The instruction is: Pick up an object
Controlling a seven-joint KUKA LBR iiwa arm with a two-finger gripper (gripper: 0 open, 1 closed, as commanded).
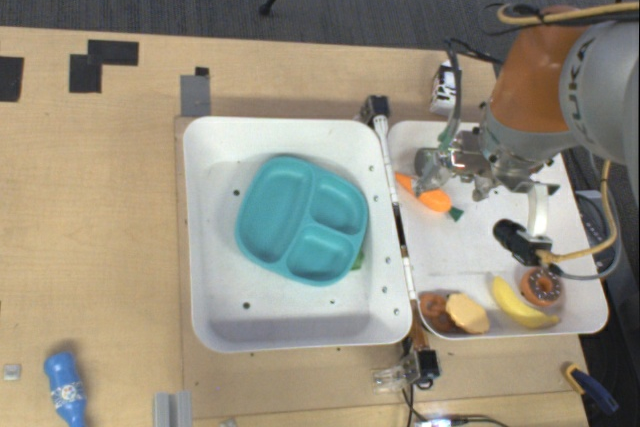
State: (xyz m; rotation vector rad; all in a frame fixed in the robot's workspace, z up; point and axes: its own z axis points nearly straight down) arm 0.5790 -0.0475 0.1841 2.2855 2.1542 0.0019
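— Orange, that carrot (429,198) in the right bin (470,260)?
— Yes, near its left wall, just beside the fingers (432,177).
— Are they spread or pinching it?
— Cannot tell; the arm (560,85) hides them.
— What else?
— A banana (520,305), a doughnut (545,287) and a potato (467,313) along the front. A teal plate (303,219) fills the left bin (215,215).

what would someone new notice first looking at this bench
Most striking is the turquoise divided plate, lying tilted in the middle of the left bin. Next is the grey arm with its orange band, reaching in from the right over the right bin, its end effector low by an orange carrot. Along that bin's near edge lie a yellow banana, a doughnut and a potato.
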